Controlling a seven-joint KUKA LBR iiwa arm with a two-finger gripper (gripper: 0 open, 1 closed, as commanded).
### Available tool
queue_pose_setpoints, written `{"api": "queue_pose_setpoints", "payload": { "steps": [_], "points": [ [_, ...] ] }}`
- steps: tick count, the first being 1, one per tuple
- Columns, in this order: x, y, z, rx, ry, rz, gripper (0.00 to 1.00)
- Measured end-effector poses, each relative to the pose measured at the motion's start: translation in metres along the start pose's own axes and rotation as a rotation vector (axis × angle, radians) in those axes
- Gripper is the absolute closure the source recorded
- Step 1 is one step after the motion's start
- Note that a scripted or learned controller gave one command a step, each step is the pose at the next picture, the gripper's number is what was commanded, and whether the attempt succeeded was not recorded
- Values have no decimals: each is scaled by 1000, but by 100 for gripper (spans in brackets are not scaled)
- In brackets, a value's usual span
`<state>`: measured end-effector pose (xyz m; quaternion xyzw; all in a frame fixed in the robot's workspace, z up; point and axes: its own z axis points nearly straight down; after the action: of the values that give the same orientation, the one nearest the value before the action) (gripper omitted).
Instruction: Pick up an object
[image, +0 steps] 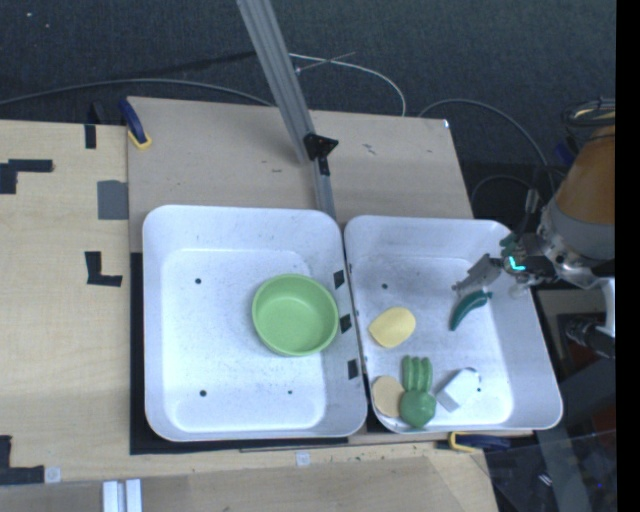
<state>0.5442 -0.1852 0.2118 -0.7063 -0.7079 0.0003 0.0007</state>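
Note:
My gripper (478, 276) reaches in from the right over the right bin (430, 235), near its right wall. A dark green curved piece (467, 308), shaped like a small pepper or pickle, lies directly under and against the gripper's tip. Whether it is gripped is hidden from this angle. A yellow oval piece (392, 326) rests in the middle of the same bin. At the bin's front lie a green pronged toy (416, 390), a tan round piece (384, 392) and a white block (460, 388).
The left bin (190, 240) holds a light green bowl (294, 314) near its right side. A grey metal pole (285, 80) slants down from the top to the bins' shared back edge. Cables run across the dark floor behind the bench.

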Motion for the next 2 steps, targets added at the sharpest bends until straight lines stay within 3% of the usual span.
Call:
{"api": "queue_pose_setpoints", "payload": {
  "steps": [2],
  "points": [
    [-7,-7,119,7,0,2,0]
  ]
}}
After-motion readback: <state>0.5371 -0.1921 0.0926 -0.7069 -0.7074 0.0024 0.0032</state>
